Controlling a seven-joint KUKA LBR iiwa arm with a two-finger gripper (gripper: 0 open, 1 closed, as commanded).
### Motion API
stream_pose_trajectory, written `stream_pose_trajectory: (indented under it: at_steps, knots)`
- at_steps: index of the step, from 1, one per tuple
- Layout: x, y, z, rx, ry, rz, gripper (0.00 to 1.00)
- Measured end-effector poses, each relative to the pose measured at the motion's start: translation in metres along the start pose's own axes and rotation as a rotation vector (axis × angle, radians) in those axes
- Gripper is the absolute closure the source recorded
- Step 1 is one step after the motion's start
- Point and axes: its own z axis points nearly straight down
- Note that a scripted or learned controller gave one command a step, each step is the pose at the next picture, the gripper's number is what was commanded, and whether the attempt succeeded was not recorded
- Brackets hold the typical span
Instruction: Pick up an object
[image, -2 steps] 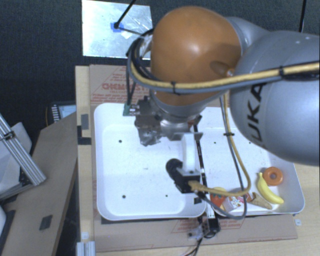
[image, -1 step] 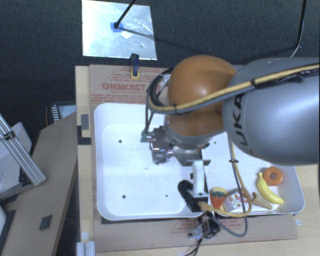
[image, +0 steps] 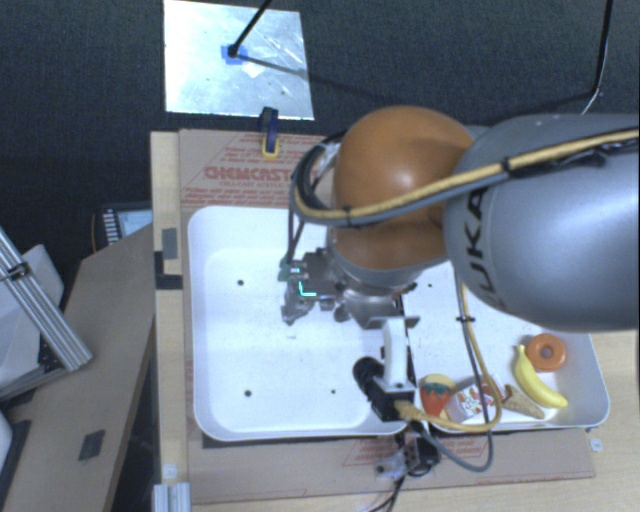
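Hanging low over the left bin (image: 215, 300), the tool (image: 300, 305) sits beneath the arm's orange band (image: 395, 185) with a small green light glowing on it; whether it is spread wide or drawn narrow I cannot tell, and nothing can be seen gripped in it. Under and to the left of the tool the bin's white floor is bare apart from a few small dark dots.

Well to the tool's right and nearer the camera, in the right bin (image: 595, 405), lies a cluster of toy food: a yellow banana (image: 535, 378), an orange round piece (image: 546, 351) touching the banana's upper end, a red strawberry-like piece (image: 436, 395), and a small red-and-white packet (image: 470, 402) just beside it whose print is too small to read. A yellow cable (image: 470, 345) and a black cable run down past the tool to a black fitting at the bins' near edge.

Both bins rest on a brown cardboard sheet (image: 240, 170) on the tabletop (image: 110, 380); beyond the tool the cardboard bears red lettering that reads roughly "CHEMCAST". Grey arm housing (image: 545, 235) to the tool's right carries the letters "UK" of the maker's name. Farther beyond, a shiny silver sheet (image: 235, 60) lies on dark carpet (image: 70, 90), with a scrap of blue tape on it. Far left of the tool stands an aluminium rail (image: 40, 310)
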Motion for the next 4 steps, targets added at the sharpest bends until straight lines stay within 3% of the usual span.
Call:
stream_pose_trajectory:
  at_steps: [1,2,3,4]
  knots:
    - [0.0,0.0,0.0,0.0,0.0,0.0,0.0]
    - [0.043,0.027,-0.171,-0.018,0.007,-0.006,0.0]
    - [-0.004,0.062,-0.262,-0.012,0.001,0.003,0.0]
    - [0.012,-0.003,-0.258,-0.001,0.001,-0.007,0.0]
